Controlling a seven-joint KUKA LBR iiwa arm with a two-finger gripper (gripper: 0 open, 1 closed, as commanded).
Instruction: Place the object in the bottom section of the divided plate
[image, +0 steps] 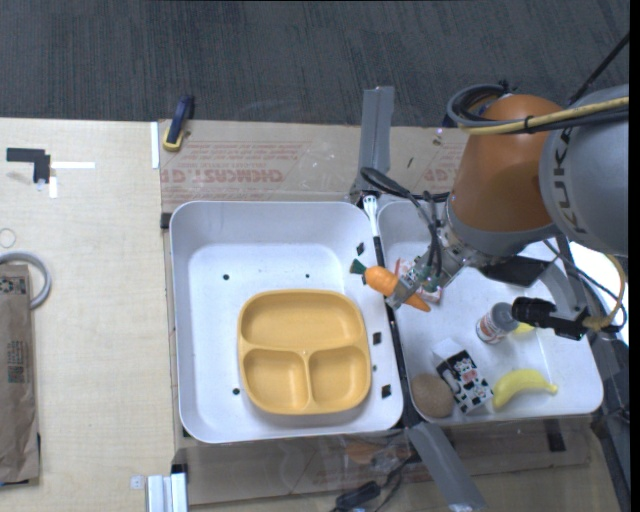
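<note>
A yellow divided plate (301, 351) lies in the left bin (200, 300), with one wide section at the far side and two smaller ones at the near side. An orange toy carrot (383, 281) with a green top is between the fingers of my gripper (415, 287), which is shut on it. The carrot hangs over the wall between the two bins, just right of the plate's far right corner, with its green end pointing left toward the left bin. The arm's orange band (505, 160) is above the right bin.
The right bin (585, 400) holds a yellow banana (524, 386), a black-and-white box (465, 379), a brown round object (433, 396) and a small can (493, 325). A brown paper bag (15, 370) lies on the bench at far left.
</note>
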